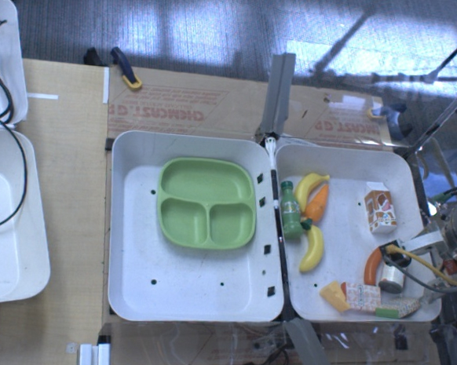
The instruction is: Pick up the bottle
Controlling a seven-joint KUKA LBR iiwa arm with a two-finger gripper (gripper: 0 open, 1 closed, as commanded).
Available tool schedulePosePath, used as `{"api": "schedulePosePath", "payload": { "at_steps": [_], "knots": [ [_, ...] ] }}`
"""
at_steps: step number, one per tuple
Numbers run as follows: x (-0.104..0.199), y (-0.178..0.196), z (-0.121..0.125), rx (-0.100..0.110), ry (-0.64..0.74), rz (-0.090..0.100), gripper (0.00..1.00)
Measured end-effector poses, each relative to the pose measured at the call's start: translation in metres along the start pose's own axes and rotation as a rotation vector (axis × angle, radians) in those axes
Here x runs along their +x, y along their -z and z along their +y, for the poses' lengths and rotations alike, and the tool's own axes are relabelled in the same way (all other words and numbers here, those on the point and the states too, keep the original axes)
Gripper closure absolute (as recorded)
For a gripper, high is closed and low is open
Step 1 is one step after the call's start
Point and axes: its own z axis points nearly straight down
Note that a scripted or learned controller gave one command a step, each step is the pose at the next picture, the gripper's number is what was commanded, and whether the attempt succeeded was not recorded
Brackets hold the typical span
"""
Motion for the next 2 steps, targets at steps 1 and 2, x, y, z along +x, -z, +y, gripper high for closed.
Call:
{"api": "schedulePosePath", "payload": {
  "at_steps": [1, 2],
  "knots": [
    [0.0, 0.008, 0.0, 0.002, -0.001, -0.003, 1.0],
    [0.037, 0.143, -0.023, -0.001, -0.007, 0.0, 1.0]
  ]
}}
